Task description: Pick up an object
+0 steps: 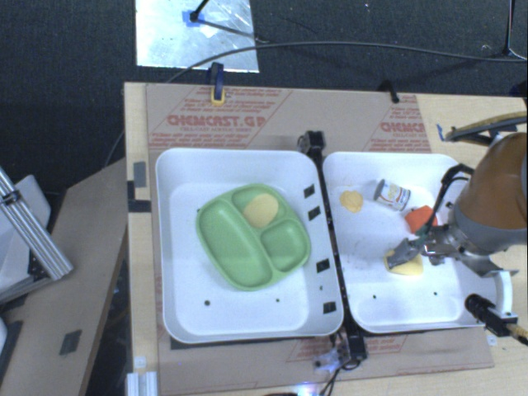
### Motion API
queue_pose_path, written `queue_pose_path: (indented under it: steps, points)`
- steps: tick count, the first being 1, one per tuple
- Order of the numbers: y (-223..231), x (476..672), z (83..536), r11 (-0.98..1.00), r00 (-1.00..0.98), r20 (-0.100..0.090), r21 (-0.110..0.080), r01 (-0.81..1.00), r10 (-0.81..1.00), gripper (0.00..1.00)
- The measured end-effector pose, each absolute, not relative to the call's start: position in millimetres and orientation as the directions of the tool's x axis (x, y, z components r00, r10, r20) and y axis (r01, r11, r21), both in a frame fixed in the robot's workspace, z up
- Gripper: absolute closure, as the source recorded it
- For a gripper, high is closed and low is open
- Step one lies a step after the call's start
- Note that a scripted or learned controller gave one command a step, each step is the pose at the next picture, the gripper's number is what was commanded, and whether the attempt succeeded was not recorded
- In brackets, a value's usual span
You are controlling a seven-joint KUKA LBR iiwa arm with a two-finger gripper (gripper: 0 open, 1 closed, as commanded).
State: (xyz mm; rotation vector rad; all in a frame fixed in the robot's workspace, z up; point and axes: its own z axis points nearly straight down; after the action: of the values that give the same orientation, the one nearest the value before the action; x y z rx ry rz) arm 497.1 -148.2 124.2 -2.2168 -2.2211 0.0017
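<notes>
Yellow object under pincer, grip unclear, right bin front floor bare, rim near.

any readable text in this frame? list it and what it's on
"CHEMCAST GP": red print on the brown board behind the left bin.
Same red print, partly cut off, on the board behind the right bin; not fully readable.
Label on the small jar: too small and blurred to read.
</notes>
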Motion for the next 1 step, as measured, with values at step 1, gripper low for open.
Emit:
queue_pose_path:
  steps: [1]
  points:
    - [-148.2,497.6,82.9,0.001,-0.001,0.0,0.0,1.0,1.0,0.0]
